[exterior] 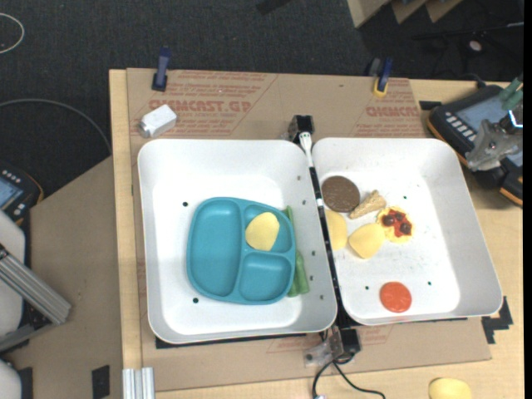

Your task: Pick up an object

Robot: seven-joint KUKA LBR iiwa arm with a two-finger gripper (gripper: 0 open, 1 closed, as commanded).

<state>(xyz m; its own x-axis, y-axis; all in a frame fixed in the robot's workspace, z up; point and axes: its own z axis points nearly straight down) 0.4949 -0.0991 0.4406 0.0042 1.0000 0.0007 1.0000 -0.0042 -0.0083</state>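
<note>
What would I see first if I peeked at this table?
Probably the big teal divided tray in the left bin, with a yellow piece sitting in its upper right compartment. Next, the play food in the right bin: a brown disc near the top left and an orange-red disc near the front.

You'll see the pincer (489,144) at the view's right edge as grey metal with a dull sheen. The white bin nearest it (440,181) looks like smooth plastic, faintly glossy, and so does the white bin farther from it (158,223). In that farther bin, the teal tray (220,252) is smooth, satin plastic. Closer to the pincer, the brown disc (340,194) looks matt and the red disc (396,297) slightly shiny. Under both bins lies matt, printed brown cardboard (249,98).
</note>
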